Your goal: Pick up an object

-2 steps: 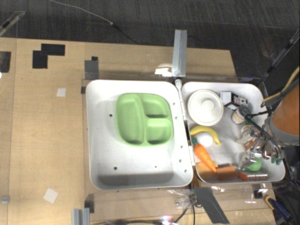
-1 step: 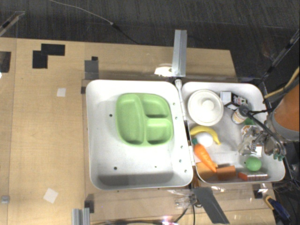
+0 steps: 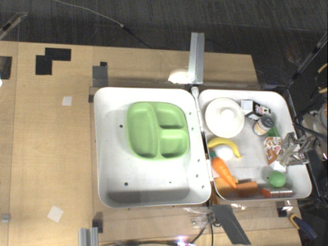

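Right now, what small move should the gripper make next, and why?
Probably lower a little toward the snack packet. The gripper sits at the right bin's right edge, just beside that packet, with nothing seen between its fingers; the green ball lies close below.

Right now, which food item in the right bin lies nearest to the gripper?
The green ball, just below the gripper at the bin's right side. The banana and carrot lie far left.
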Motion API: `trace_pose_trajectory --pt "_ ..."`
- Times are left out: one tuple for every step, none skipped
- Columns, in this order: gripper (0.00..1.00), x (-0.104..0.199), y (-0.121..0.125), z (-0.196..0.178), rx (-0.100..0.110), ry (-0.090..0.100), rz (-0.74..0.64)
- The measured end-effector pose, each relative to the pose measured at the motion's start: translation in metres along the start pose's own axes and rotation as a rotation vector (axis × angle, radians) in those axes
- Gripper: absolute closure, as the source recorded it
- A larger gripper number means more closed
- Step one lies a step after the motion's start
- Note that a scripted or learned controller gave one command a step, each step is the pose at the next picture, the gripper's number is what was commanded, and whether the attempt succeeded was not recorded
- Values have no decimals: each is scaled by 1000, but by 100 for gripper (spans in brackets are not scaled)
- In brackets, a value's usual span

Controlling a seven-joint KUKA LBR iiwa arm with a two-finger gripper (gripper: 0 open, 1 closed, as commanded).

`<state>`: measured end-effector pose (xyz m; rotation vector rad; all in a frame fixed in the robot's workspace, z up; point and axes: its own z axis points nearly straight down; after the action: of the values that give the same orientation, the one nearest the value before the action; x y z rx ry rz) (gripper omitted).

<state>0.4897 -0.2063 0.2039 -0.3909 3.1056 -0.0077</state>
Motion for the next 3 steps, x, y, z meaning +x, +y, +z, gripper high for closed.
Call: trace_pose_trajectory --pt "100 -51 -5 107 0 -2 126" --pt "100 -73 -18 24 -1 -2 -324" --pt "0 -72 -17 25 -3 0 -323"
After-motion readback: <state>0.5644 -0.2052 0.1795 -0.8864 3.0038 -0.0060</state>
